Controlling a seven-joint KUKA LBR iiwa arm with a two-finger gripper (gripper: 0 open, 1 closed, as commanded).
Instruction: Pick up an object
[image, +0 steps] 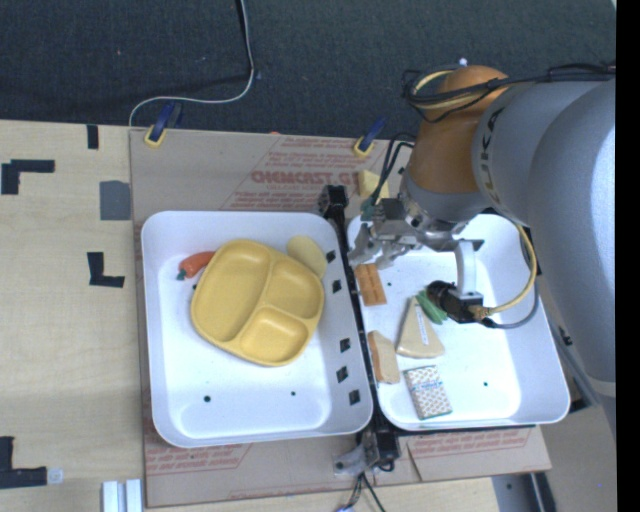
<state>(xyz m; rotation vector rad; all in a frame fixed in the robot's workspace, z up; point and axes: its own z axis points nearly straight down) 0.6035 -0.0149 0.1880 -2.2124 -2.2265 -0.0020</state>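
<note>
My gripper hangs over the far left corner of the right bin, close to the divider between the bins. Just in front of it lies a small orange-brown waffle piece, flat on the bin floor. Further forward are a pale sandwich wedge, a bread slice and a speckled cracker. A small green item shows beside the wedge's tip. I see nothing held in the gripper.
The left bin holds a yellow divided plate, an orange carrot at its far left and a pale yellow piece at its far right. The grey arm covers the right bin's far right side.
</note>
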